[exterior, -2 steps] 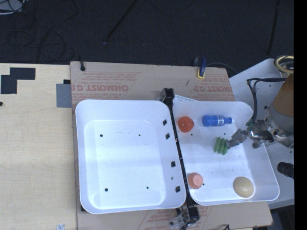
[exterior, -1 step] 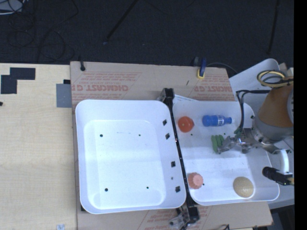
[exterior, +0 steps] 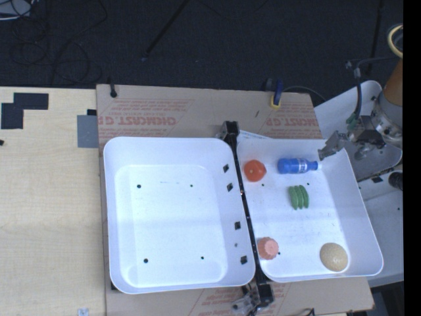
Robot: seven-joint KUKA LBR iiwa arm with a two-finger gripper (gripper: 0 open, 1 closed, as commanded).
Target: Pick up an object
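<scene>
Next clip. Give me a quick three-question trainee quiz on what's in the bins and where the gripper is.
1. True or false: the blue plastic bottle lies on its side in the right white bin.
2. Which object is nearest the two-finger gripper? A) round beige ball B) the blue bottle C) pink round object
3. Fill in: the ridged green object lies just below the ____ bottle.

Key: 1 true; 2 B; 3 blue.

Blue bottle (exterior: 297,166); green pod (exterior: 299,197)
</scene>
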